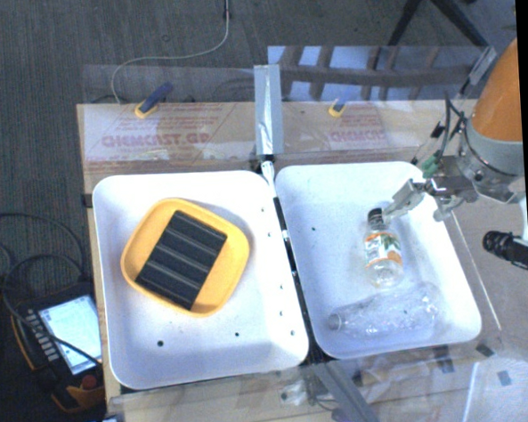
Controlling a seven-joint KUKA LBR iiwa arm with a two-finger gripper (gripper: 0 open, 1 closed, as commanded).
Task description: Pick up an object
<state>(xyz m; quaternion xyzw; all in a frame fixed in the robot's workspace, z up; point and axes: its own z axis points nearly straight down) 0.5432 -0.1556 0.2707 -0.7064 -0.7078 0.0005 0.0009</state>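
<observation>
Lying in the right bin (321,273), the small clear bottle (383,254) with an orange label is your likeliest target: it points its dark cap up toward the gripper (390,209), which sits just beside that cap. You cannot tell from this slanted view whether the claw is released or clenched, and nothing is seen between its tips, so treat the bottle as not held. A larger crumpled clear plastic bottle (386,314) lies just below it, near the bin's front wall; the two look close or touching, which may crowd a grasp. The left bin (130,348) carries a yellow dish (227,270) bearing a black ribbed block (181,258), well apart from the arm.
</observation>
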